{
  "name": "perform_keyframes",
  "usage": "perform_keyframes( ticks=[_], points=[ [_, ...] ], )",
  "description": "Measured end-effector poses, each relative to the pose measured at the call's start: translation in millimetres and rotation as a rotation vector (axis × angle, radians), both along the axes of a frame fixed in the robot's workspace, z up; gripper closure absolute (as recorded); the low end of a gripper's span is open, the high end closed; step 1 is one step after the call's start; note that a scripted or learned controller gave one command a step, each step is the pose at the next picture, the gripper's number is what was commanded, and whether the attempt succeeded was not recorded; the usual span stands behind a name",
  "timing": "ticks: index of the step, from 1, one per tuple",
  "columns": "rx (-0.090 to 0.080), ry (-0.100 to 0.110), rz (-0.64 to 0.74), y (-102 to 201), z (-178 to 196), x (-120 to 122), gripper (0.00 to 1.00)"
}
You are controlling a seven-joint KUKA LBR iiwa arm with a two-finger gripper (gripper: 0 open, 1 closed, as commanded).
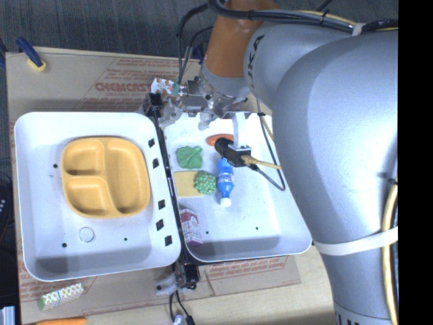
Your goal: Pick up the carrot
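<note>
The grey arm (325,114) is seen reaching in from 3 o'clock, its orange band (233,36) high in the view at about 12 o'clock. The jaws (218,128) hang low over the far part of the right bin (270,239), just above the carrot (218,140). Whether the jaws are wide or narrow cannot be told, since the wrist hides most of them.

The carrot is found in the right bin, toward 12 o'clock of that bin, as a small orange-red sliver partly covered by the wrist hardware. It cannot be told whether it is touched. Just at its 5 o'clock a dark fitting (233,156) with a thin yellowish rod is seen.

At 8 o'clock of the carrot a green leaf-shaped piece (190,156) lies flat on the bin floor. Below it a pale yellow flat block (183,183) is laid, with a green knobbly ball (205,182) touching its right side. Just beside the ball, at its 3 o'clock, a small blue-and-white bottle (224,180) lies with its white cap toward 6 o'clock. A crumpled red-and-white packet (189,226) rests near the left wall of the same bin, toward 6 o'clock.

In the left bin (34,249) a yellow divided tray (105,176) with three compartments is set.

The bins stand on a cardboard sheet (115,80) spread over the bench.
</note>
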State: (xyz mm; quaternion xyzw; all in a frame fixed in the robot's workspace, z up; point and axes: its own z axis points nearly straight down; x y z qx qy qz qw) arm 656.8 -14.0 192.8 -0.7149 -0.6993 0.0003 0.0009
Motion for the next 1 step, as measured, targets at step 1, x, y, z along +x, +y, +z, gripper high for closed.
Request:
perform_keyframes(
  ticks=[1],
  points=[
    [-0.002, 0.001, -0.243, 4.6, 123.3, -0.4, 0.00]
  ],
)
